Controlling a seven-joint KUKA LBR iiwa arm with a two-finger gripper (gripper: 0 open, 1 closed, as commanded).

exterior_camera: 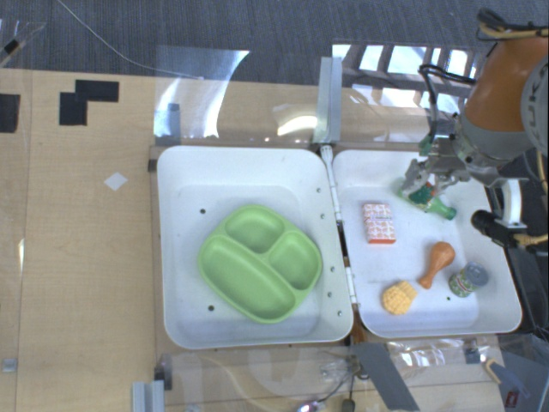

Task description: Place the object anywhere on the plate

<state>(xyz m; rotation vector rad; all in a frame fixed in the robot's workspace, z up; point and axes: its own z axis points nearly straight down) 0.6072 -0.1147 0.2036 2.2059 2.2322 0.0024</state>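
Note:
A light green divided plate point(262, 263) lies in the left bin point(180, 187), with nothing on it. My gripper point(431, 181) hangs low over the back of the right bin point(489, 316). It is directly above a small green object point(435, 202) with a white part. That object sits right under the gripper's tip, partly hidden by it. I cannot make out whether it is gripped or resting on the bin floor.
The right bin also holds a pink and white box point(378, 223), a brown drumstick point(437, 263), a round yellow piece point(398, 297) and a small can point(467, 280). A raised divider point(339, 230) separates the two bins.

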